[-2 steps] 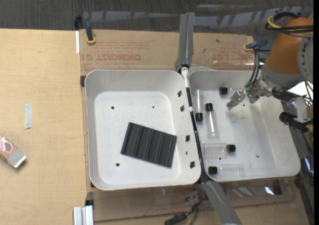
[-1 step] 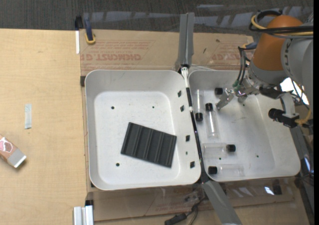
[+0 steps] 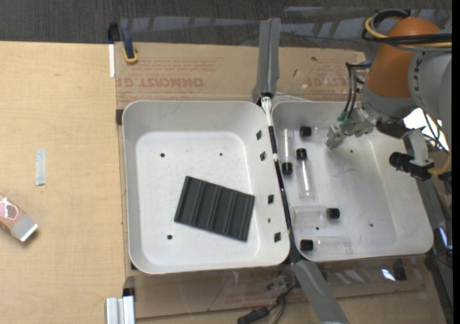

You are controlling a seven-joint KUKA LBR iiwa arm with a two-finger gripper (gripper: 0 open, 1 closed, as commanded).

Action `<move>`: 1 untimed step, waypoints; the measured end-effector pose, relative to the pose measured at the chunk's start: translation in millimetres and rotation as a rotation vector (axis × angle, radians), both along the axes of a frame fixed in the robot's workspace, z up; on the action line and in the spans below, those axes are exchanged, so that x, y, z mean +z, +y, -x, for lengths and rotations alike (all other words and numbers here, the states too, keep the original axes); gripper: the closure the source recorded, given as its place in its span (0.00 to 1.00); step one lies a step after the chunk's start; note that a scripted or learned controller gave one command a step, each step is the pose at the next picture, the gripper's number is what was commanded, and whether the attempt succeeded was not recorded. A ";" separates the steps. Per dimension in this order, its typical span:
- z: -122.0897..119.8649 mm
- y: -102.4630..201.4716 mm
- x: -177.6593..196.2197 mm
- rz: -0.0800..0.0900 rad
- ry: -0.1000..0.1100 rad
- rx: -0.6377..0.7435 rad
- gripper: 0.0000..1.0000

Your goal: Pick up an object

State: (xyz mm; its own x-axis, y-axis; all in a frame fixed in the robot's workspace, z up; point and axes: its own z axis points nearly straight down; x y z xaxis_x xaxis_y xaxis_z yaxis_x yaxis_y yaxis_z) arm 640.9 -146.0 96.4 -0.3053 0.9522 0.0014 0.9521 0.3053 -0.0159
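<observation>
A black ribbed rectangular slab [image 3: 215,208] lies flat in the left bin [image 3: 144,172], toward its front. The right bin [image 3: 388,222] holds several clear tubes with black caps: one [image 3: 305,175] near the bin's left side, one [image 3: 286,149] along the left wall, and two [image 3: 316,212] [image 3: 329,246] near the front. A loose black cap [image 3: 305,131] sits at the back. My gripper [image 3: 336,137] hangs over the back middle of the right bin, right of that cap and apart from the tubes. Nothing shows in its grasp.
The grey arm with its orange band [image 3: 395,64] comes in over the right bin's back right corner. Black clips [image 3: 274,157] line the ridge between the bins. Cardboard [image 3: 187,75] lies behind the bins. On the wooden bench to the left lie a small strip [image 3: 40,168] and a wrapped item [image 3: 16,219].
</observation>
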 end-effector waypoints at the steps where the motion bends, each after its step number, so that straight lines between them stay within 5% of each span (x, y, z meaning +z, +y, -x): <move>1: 2.2 0.2 -2.1 -0.002 0.009 -0.001 0.00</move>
State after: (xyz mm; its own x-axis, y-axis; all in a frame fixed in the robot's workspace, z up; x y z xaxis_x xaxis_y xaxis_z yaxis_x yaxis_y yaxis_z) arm 638.7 -145.8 94.2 -0.3045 0.9525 0.0066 0.9522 0.3046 -0.0242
